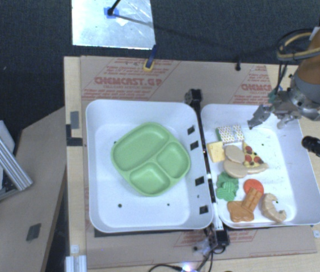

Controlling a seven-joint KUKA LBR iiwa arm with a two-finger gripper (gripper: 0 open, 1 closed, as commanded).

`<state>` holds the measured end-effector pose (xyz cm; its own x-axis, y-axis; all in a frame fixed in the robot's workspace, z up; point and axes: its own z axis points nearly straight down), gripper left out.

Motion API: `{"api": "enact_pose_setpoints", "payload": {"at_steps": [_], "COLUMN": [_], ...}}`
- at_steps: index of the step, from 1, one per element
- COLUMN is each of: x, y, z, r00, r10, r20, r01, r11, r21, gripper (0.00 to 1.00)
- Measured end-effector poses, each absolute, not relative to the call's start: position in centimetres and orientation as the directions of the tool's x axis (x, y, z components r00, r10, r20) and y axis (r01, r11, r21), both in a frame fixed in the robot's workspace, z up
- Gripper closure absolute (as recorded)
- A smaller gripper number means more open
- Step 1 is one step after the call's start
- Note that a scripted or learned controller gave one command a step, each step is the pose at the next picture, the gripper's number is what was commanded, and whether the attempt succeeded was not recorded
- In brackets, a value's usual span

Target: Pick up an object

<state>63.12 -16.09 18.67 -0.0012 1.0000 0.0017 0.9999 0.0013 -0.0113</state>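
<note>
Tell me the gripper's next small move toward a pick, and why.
Probably shift the gripper toward the left bin and down over the waffle. It hangs above the far edge of the right bin with nothing between its open fingers, and the toy food lies clustered nearer the divider. The waffle is the closest piece, lying flat at the cluster's far end with bare bin floor beyond it.

The arm (319, 55) enters from the right edge of the view, its grey body carrying an orange band just above the wrist, with yellow and black cables looping over it. The wrist bends down and to the left. At its end the claw (270, 118) hangs low with its two fingers spread apart, one pointing left, the other right, nothing between them.
</note>
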Motion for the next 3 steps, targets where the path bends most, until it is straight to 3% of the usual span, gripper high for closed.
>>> {"api": "enact_pose_setpoints", "payload": {"at_steps": [1,3], "x": [63.4,63.9], "y": [-16.1,-15.0], "z": [19.5,8.8], "r00": [-0.004,-0.006], "r10": [1.000,1.000], "r20": [0.000,0.001], "r01": [1.000,1.000], "r11": [0.004,0.006], "r21": [0.001,0.004], "gripper": [0.00,0.00]}}
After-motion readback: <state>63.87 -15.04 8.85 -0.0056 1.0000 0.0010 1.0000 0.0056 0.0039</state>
